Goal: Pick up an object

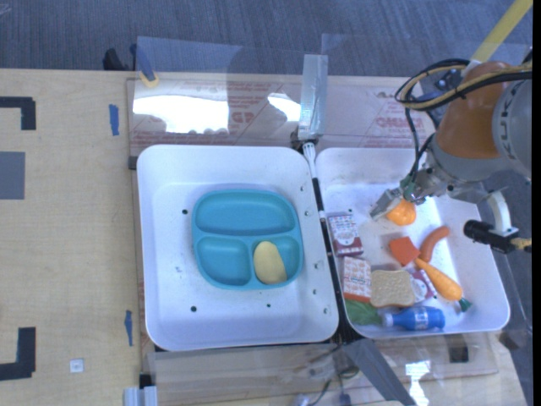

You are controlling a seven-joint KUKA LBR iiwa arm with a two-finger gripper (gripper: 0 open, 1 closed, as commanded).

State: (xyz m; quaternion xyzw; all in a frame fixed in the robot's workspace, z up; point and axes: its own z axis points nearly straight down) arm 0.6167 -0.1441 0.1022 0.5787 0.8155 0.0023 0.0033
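As catalogued left to right: two bins on the counter [59, 252], one pick under way.

Left bin [161, 311]: blue divided tray [241, 227], a yellow potato-like piece [270, 262] seated in its lower right compartment, evidently sorted. Right bin [494, 307]: snack packets [345, 231], toast slice [393, 288], blue bottle [414, 319], red block [403, 249], sausage [435, 239], carrot [444, 282], loosely heaped as pick stock. Tool [404, 201] over the far side, touching a small orange object [402, 214]; grip state cannot be told.

No readable text; red print on clear panel [254, 108] at 12 o'clock and small packet [344, 233] label too blurred.
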